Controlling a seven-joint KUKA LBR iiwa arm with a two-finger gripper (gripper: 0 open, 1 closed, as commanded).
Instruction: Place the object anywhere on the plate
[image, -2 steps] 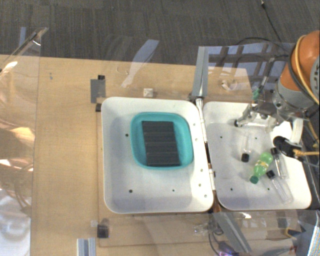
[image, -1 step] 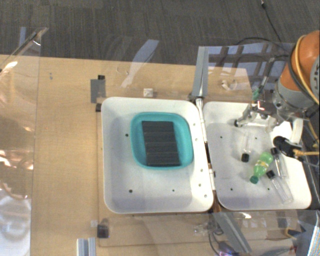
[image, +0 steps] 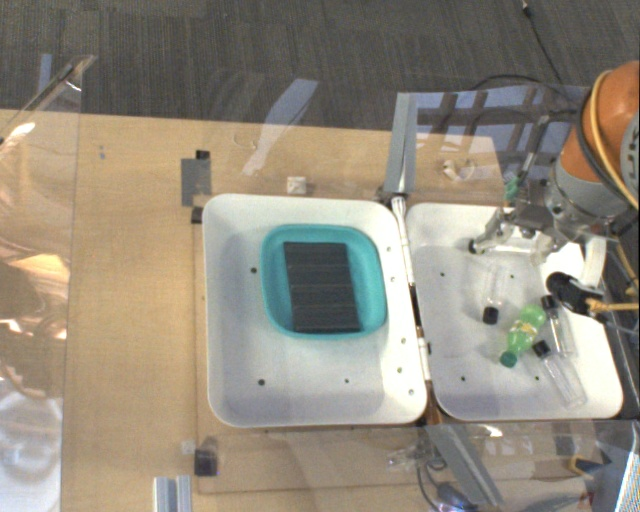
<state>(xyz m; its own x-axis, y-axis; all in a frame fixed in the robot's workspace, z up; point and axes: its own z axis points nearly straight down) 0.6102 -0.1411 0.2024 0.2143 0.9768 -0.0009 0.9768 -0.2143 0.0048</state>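
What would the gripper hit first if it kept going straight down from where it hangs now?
Probably bare floor of the right bin near its back edge. The gripper hangs behind the clear bottle and green bottle, though depth is hard to judge from above.

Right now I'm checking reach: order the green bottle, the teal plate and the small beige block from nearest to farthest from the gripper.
1. Green bottle, right bin, just below the gripper.
2. Teal plate, left bin.
3. Small beige block, on the bench above the left bin.
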